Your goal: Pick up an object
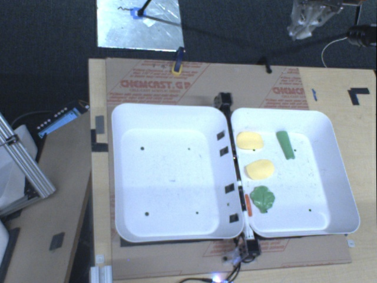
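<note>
Two shallow white bins were set side by side on the surface, the right bin lying below the gripper and the left bin below it and further left. A red-printed cardboard sheet was spread beneath them. A silvery plate was seen well to the gripper's left, with a yellow and blue clip just below that plate.

Both bins, the left bin and the right bin, look like smooth white plastic with a slight sheen, resting on a matt printed cardboard sheet, with a shiny crinkled foil square beyond the bench's far edge.
</note>
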### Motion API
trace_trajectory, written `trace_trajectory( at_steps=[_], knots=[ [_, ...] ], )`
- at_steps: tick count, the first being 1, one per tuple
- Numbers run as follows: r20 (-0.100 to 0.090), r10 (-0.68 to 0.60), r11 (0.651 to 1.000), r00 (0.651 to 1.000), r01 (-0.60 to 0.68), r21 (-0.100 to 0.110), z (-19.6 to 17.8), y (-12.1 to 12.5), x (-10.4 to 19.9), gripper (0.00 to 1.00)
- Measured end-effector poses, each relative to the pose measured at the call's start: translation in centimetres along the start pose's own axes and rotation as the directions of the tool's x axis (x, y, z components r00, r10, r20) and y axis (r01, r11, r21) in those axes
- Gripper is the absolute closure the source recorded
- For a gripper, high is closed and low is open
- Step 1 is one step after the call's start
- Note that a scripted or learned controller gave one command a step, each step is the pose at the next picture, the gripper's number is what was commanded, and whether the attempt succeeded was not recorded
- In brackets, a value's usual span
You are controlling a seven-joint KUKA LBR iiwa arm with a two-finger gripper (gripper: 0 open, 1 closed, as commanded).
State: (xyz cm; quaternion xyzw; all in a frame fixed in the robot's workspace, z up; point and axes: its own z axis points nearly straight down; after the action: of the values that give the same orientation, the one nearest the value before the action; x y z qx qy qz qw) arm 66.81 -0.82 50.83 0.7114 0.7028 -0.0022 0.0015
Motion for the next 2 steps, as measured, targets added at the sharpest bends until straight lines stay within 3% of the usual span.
trace_trajectory(
  at_steps=[1, 2],
  knots=[
    [-0.007, -0.021, 1.0, 1.0, 0.021, 0.012, 14.5, -0.2, 6.7, 1.0],
    [-0.008, -0.022, 1.0, 1.0, 0.022, -0.005, 12.0, -0.1, 12.7, 1.0]
  ],
)
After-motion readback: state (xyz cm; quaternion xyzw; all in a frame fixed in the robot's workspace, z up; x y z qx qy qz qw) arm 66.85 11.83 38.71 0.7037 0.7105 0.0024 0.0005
